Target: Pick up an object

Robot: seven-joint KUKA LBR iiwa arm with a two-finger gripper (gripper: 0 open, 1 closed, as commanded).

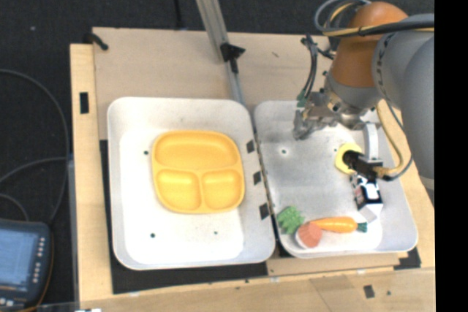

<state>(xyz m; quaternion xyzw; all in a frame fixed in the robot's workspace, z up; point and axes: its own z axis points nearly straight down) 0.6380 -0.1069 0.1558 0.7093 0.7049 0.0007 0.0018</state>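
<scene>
Up near the right bin's (409, 234) far edge hangs the claw (303, 126), state unclear, well apart from the carrot (335, 225).

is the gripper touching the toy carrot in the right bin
Apart. The camera view shows the gripper near the bin's far edge, with bare white floor between it and the toy carrot at the near edge.

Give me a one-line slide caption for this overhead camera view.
KUKA arm's end effector hovers over the right bin holding toy carrot and broccoli; yellow divided tray fills left bin.
</scene>
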